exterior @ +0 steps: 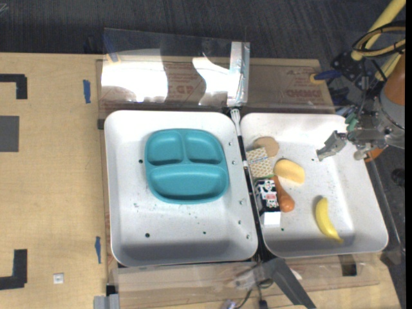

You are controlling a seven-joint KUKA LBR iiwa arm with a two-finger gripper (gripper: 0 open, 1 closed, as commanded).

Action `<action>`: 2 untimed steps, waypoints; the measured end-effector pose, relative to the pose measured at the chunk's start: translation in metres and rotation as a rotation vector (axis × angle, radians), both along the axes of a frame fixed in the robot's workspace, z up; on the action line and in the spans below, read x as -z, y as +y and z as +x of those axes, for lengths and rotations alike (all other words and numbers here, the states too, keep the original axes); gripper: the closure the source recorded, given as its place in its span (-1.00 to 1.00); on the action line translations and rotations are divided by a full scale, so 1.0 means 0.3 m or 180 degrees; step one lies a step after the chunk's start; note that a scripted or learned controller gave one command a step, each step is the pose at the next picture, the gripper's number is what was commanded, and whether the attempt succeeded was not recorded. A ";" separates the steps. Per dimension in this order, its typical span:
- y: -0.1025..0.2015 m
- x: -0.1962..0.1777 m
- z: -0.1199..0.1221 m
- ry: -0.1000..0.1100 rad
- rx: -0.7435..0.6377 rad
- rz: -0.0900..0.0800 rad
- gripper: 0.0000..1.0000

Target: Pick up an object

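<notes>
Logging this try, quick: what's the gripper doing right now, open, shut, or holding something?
Gripper: cannot be told; it hangs over the right bin near its upper right, with nothing visibly held.

Single fixed camera above the bench, looking down at a slant, both white bins (pixel 122 237) in frame

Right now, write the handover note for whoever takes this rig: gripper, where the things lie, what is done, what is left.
Gripper: above the right bin, near its upper right part, nothing between its fingers; open or shut cannot be told from this view.
Things in the right bin: banana toward the lower right; yellow lemon-like fruit, small orange-red piece and a black-and-white printed packet along the left wall.
Left bin: teal divided plate.
Done: nothing picked.
Left: choose an object, descend, grasp and lift. The banana lies apart from the rest, so it looks the easiest.
</notes>
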State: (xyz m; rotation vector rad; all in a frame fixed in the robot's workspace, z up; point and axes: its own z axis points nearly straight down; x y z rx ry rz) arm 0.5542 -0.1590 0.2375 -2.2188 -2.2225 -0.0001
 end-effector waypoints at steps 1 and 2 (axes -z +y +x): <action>0.137 0.309 -0.087 0.0018 -0.0168 0.0004 -1.00; 0.167 0.437 0.029 -0.0101 -0.0714 -0.0051 -1.00</action>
